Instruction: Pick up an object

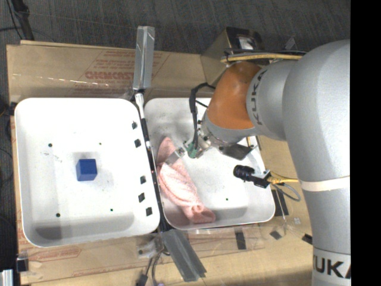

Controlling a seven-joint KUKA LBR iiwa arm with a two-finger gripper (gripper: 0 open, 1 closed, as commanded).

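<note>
Pick not done, by my read: nothing visibly lifted. The tool sits low in the right bin, at the upper end of the pink cloth, which I take as the target. Tool state: cannot tell, the wrist blocks the view. The cloth lies flat on the bin floor against the bin's left wall, crumpled; its long axis runs from its upper end near the tool down and slightly right to a bunched end near the bin's front edge. Left to do: confirm grasp, lift clear. The blue cube sits alone in the left bin, well apart from the cloth.
</note>
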